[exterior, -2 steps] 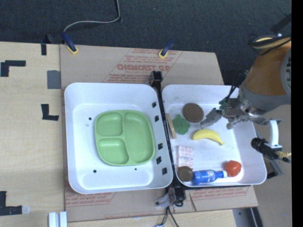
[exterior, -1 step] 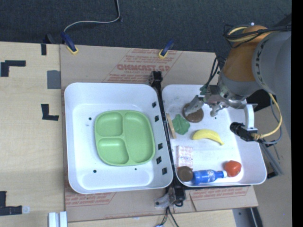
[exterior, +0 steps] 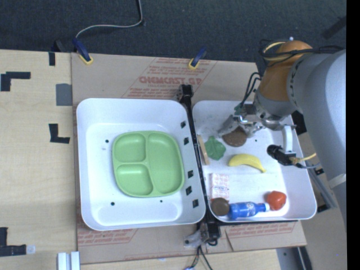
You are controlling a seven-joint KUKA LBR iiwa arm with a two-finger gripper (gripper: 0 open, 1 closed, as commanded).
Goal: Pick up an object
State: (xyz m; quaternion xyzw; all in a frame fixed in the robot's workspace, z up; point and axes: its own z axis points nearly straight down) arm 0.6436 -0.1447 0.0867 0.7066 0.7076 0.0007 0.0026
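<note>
The right bin (exterior: 298, 190) holds several objects. My gripper (exterior: 241, 126) hangs over the bin's upper middle, right above a brown rounded object (exterior: 234, 138) that touches or nearly touches its tip. A green lump (exterior: 214, 148) lies just left of that object, and a yellow banana (exterior: 246, 161) lies below it. Along the bin's near side are a blue bottle (exterior: 246, 210), a red object (exterior: 275, 199) and a dark brown round piece (exterior: 219, 206). A white printed packet (exterior: 219, 181) lies near the left wall.
The left bin (exterior: 93, 122) carries a green divided plate (exterior: 148, 163). A thin wooden stick (exterior: 201, 149) lies along the right bin's left wall. The grey arm with its orange band (exterior: 284, 72) covers the right bin's far right corner. A black clip (exterior: 279, 152) juts from the arm.
</note>
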